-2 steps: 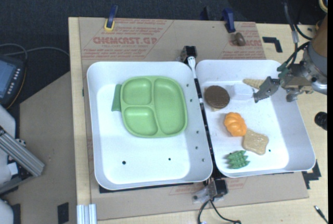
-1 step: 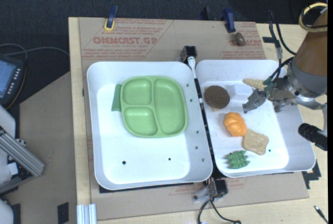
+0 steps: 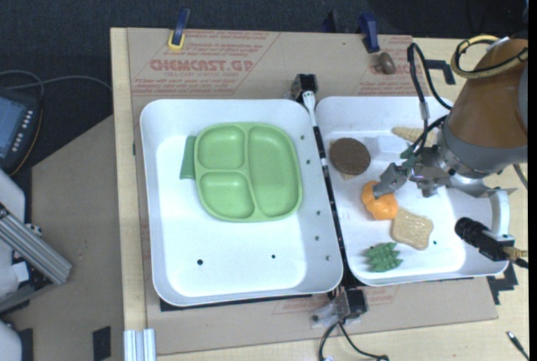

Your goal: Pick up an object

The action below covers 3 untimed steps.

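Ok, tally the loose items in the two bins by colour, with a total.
Green: 2, divided plate, small leafy piece
Brown: 1, round disc
Orange: 1, item
Tan: 2, cracker-like square, piece
Total: 6

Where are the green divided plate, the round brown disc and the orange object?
green divided plate (image 3: 248, 171), camera view, middle divider
round brown disc (image 3: 349, 156), camera view, top face
orange object (image 3: 382, 204), camera view, exposed side
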Available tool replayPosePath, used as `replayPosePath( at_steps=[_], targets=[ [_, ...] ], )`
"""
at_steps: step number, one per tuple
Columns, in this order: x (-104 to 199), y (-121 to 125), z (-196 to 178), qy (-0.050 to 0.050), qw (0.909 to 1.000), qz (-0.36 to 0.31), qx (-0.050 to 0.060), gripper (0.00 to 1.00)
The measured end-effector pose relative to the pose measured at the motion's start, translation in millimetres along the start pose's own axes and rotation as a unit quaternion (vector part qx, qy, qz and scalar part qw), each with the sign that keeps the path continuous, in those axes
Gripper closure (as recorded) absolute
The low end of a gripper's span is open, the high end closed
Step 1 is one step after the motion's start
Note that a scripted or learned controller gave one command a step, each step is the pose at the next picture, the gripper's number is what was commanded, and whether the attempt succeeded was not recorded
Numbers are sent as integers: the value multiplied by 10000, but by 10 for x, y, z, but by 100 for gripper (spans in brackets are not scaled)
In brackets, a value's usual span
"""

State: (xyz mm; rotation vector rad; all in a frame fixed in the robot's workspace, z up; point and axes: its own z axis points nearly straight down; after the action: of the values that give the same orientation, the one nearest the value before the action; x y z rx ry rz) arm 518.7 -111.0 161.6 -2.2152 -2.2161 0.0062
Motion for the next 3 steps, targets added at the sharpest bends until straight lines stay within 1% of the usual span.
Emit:
replayPosePath(
  at_steps=[1, 2, 3],
  targets=[
    [7, -14, 430, -2, 10000, 4, -6, 0],
    [9, -3, 770, -15, 10000, 1, -47, 0],
    [-12, 16, 632, -39, 9999, 15, -91, 100]
  ],
)
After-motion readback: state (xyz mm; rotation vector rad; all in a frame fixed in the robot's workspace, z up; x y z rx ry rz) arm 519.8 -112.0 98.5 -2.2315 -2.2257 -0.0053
